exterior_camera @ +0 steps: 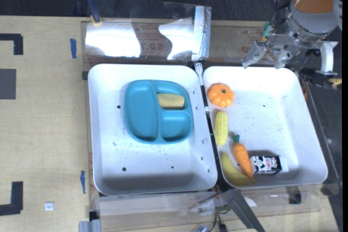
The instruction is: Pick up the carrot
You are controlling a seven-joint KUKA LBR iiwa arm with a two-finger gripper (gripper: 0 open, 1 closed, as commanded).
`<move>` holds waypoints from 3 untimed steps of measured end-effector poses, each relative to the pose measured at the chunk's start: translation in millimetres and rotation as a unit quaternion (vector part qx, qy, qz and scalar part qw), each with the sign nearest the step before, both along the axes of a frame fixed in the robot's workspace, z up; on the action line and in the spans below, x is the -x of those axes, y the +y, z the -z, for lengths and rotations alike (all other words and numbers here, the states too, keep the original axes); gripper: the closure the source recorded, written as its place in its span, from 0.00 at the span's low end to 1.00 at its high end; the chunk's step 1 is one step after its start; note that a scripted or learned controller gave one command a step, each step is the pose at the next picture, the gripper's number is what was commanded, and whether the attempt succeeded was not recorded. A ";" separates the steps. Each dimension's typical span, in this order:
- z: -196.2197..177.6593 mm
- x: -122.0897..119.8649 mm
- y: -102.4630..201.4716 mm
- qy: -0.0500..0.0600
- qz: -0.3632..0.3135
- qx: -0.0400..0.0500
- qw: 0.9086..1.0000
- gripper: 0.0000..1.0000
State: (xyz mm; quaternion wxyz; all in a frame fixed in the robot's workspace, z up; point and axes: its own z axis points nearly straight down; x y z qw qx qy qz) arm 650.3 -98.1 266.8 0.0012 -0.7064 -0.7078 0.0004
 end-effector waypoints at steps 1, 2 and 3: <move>84.3 102.8 56.0 0.001 -0.074 0.000 0.997 0.00; 82.6 157.6 8.5 0.001 -0.017 0.000 1.000 0.00; 179.4 169.5 -8.8 -0.003 -0.135 0.000 0.991 0.00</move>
